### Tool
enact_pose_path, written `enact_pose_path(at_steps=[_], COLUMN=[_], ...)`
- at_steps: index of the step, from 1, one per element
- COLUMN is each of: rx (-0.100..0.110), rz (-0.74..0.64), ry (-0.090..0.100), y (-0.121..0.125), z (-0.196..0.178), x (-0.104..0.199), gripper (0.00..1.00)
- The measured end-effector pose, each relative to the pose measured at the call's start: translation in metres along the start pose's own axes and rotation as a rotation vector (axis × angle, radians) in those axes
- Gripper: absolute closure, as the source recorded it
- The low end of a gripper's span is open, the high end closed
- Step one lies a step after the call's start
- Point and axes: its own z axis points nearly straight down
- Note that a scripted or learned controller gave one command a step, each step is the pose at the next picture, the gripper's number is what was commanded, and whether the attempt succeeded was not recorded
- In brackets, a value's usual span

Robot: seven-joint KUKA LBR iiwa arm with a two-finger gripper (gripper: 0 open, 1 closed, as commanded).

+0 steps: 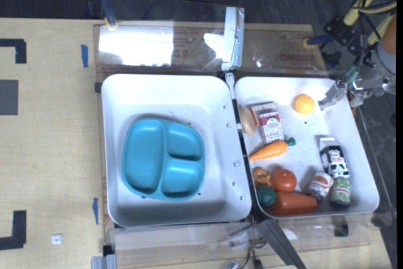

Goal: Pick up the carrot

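A left bin [113,135] is holding a blue divided plate [164,157] at frame centre-left. The right bin [365,154] is holding the carrot [271,150] near its middle, lying beside a red carton [269,121], a yellow ball [304,103], a tomato [284,180] and small cans [320,185]. The gripper [343,90] is hovering at the bin's upper right edge; whether it is apart or together cannot be told.
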Motion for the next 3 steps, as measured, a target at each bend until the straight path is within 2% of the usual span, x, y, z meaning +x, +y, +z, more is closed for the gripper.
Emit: enact_pose_path(at_steps=[1,2,3], rx=[0.003,0.0,-0.001], rz=[0.158,0.266,0.265], ry=[0.004,0.003,0.003], y=[0.054,0.051,0.051], z=[0.091,0.106,0.106], x=[0.021,0.029,0.029], gripper=[0.0,0.0,0.0])
